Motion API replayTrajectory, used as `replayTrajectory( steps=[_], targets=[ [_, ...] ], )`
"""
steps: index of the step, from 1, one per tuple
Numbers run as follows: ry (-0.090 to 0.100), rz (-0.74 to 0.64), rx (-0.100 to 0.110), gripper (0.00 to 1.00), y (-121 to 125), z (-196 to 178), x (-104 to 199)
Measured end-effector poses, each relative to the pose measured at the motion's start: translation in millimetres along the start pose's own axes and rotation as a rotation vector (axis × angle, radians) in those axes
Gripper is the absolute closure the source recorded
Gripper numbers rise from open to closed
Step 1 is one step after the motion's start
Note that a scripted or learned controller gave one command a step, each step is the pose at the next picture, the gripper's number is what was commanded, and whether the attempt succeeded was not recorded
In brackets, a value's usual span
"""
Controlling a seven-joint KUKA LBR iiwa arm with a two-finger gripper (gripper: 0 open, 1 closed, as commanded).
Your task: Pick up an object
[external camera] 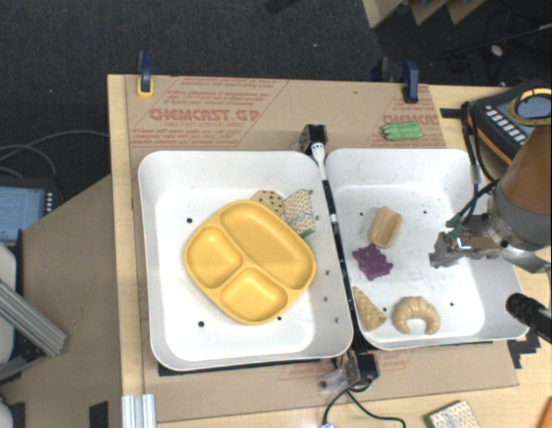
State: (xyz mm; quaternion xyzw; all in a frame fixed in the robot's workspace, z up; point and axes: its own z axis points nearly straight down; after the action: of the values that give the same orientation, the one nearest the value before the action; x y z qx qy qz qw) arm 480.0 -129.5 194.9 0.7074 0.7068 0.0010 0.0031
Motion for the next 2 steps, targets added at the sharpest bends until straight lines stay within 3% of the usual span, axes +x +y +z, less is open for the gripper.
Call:
replayTrajectory(
  steps=[1,2],
  targets=[
    [0.007,-0.004,0.013,1.00,1.0,63.8,38.7],
    [0.001,-0.001,-0.001,1.00,0.1,-1.5,23.8]
  ],
)
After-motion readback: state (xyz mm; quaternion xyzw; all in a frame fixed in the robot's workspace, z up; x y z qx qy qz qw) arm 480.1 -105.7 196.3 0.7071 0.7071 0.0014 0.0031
